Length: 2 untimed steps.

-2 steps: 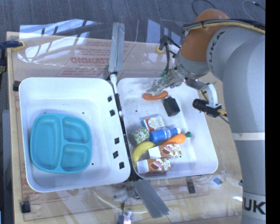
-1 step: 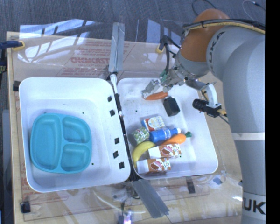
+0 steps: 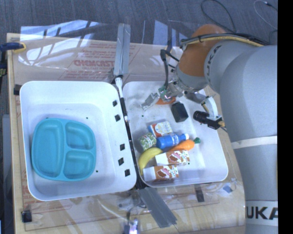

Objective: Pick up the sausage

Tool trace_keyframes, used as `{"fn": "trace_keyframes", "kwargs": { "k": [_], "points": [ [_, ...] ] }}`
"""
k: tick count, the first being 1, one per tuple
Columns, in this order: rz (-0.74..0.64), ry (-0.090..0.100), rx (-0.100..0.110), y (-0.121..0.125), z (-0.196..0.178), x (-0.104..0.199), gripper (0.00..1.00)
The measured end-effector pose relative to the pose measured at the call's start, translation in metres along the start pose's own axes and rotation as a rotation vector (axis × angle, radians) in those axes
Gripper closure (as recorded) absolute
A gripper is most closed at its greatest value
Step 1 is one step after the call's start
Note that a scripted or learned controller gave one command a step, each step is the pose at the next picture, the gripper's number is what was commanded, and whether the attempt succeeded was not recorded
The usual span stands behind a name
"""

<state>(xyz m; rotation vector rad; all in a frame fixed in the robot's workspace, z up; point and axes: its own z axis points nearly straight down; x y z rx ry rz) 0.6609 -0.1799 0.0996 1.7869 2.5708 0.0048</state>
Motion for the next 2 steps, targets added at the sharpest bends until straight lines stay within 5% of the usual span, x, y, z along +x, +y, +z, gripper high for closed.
{"fn": "trace_keyframes", "kwargs": {
  "k": [1,2],
  "points": [
    [-0.092,0.006,0.008,0.011,-0.104,0.035,0.00],
    [-0.030,0.000,-0.002,0.003,0.000,0.007,0.00]
  ]
}}
